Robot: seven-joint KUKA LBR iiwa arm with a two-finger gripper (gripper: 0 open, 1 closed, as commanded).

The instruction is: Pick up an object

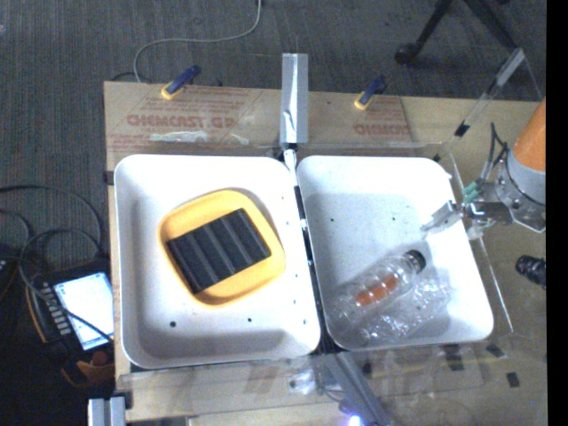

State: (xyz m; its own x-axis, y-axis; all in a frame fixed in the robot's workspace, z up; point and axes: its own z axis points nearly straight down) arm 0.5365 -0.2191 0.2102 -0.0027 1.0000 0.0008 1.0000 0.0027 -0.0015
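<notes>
Yellow tray with black ribbed insert (pixel 223 247) in left bin (pixel 142 327); crumpled clear plastic bottle (pixel 395 295) in right bin (pixel 373 185), hand (pixel 454 213) just above-right of its cap, grip state indiscernible; slick crushed wall may slip out.

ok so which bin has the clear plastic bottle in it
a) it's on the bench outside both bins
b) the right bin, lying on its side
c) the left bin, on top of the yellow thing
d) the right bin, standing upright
b: the clear plastic bottle lies on its side in the lower part of the right bin, while the yellow object with the black ribbed top sits alone in the left bin.
</notes>
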